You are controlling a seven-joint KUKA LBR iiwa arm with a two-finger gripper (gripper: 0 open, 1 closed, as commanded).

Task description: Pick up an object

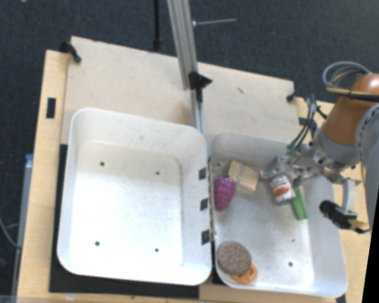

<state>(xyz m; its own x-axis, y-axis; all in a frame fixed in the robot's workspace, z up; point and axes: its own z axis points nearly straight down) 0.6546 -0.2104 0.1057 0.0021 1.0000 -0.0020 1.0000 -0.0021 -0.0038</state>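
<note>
Nearest me in the right bin point(326, 276): brown round puck point(233, 258) w/ an orange bit point(247, 275) beside it. Mid-bin: purple piece point(224, 192), tan sponge block point(243, 175). Farthest: gripper point(287, 175) directly over a small red-and-white container point(282, 190), green stick point(299, 204) just beside. Can't tell jaw state. Container prob light, stiff, slick; I'd grip across its narrow body.
</note>
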